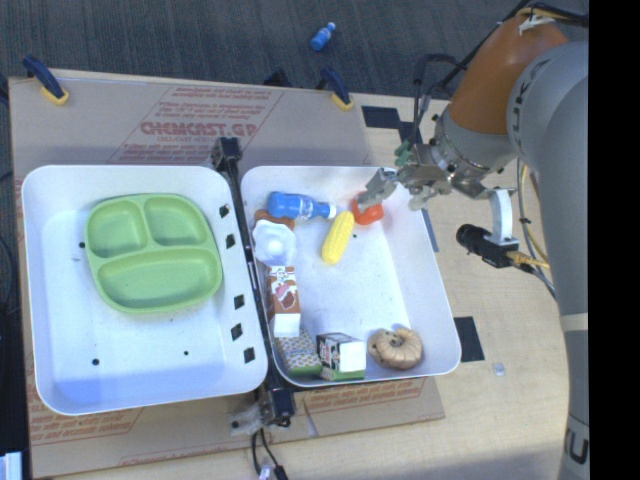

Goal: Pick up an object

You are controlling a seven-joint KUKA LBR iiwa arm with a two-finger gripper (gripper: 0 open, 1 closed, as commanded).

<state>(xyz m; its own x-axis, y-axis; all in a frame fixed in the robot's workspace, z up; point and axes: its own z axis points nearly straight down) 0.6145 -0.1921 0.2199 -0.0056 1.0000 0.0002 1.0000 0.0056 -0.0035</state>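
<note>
"CHEMCAST GP" on cardboard sheet [200,118]

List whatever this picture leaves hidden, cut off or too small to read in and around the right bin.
1. Claw, camera view: too small and dark to read its state or whether it touches the orange-red item below.
2. Orange-red item: partly covered by the claw, so its kind is unclear.
3. Small boxes at the right bin's near wall: printing too small to read.
4. Arm: cut off at the right.

Open floor mid right bin [425,298]; items along its left, top, bottom edges.
</note>
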